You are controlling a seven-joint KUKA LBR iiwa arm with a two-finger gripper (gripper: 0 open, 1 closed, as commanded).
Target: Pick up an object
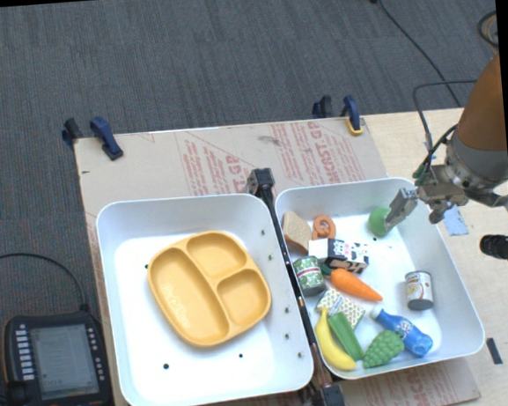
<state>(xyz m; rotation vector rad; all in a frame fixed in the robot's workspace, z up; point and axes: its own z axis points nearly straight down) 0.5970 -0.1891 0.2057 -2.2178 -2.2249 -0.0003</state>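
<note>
The end effector (420,205) hung with fingers spread over the right bin (449,264), beside a green ball (378,221), gripping nothing.

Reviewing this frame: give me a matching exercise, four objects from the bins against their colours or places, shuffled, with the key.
Objects:
1. divided plate
2. carrot
3. banana
4. small can

Descriptions:
A. yellow, by the right bin's near-left corner
B. orange, in the middle of the right bin
C. grey, standing toward the right side of the right bin
D. yellow-orange, alone in the left bin

Pairs: 1-D, 2-B, 3-A, 4-C
</note>
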